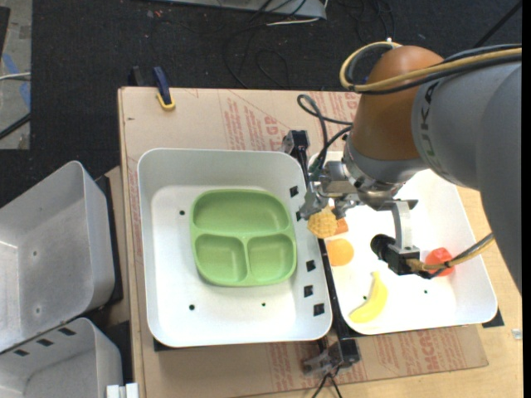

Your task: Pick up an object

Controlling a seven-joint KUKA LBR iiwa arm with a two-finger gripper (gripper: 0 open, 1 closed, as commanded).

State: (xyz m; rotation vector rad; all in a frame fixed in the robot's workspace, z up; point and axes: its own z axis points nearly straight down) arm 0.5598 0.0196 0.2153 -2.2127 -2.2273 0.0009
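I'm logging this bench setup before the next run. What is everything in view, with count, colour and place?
Bins: two, white, side by side on the bench.
Divided plate: one, light green, in the left bin.
Banana: one, yellow, near the front of the right bin.
Round fruit: one, orange, in the right bin by the shared wall.
Bumpy yellow piece: one, just above the orange fruit.
Small block: one, red-orange, right bin, towards its right side.
Tubs: two, pale grey, left of the bench.
Clamp: one, yellow and blue, back-left board corner.
Arm: one, grey with orange band, over the right bin; pincer by the yellow piece.
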